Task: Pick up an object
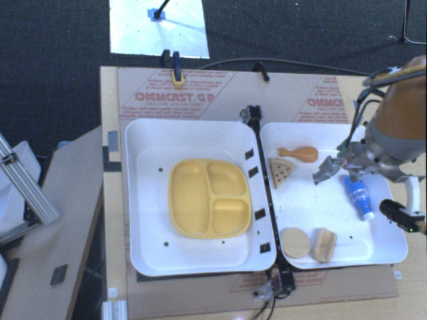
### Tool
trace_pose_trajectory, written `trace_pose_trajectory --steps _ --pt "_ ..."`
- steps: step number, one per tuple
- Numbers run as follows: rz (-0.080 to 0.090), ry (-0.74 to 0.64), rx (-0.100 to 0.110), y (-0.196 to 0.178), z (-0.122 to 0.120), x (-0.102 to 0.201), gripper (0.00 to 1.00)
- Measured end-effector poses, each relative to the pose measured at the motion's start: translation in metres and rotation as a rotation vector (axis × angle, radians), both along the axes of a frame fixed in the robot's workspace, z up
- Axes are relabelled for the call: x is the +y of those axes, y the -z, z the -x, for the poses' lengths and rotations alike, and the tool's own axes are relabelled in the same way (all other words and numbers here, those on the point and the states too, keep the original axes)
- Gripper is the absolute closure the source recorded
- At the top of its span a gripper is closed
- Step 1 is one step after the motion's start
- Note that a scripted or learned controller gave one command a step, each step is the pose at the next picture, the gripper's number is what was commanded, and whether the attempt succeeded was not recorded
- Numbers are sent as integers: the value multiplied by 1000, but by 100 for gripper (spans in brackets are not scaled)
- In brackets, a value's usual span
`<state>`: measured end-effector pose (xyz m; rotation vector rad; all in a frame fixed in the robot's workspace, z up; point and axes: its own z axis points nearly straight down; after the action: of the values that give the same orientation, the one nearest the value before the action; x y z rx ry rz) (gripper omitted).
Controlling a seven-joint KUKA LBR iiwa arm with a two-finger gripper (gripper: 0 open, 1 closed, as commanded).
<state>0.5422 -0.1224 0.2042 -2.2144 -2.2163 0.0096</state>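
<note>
Overhead, gripper (337, 169) hangs over right bin (393, 249), fingers spread, nothing between them. Blue bottle (359, 199) just beside at 4 o'clock. Drumstick (299, 154) at 10, pizza slice (280, 172) at 9. Yellow tray (209, 198) in left bin (143, 179).

Pretty even overhead light, kinda soft and low-res overall. White bins (200, 135) left of the claw (333, 169) nearly blow out, shadows stay faint, and the floor behind goes dark.
</note>
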Motion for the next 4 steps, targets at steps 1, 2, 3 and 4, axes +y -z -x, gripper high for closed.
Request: trace_pose_trajectory --steps 1,2,3,4 --pt "2 -3 -11 -6 -3 0 0" --pt "2 -1 -9 38 -7 -3 0" --pt "1 -1 -8 84 -14 2 0" --pt "1 -1 -9 122 -14 3 0"
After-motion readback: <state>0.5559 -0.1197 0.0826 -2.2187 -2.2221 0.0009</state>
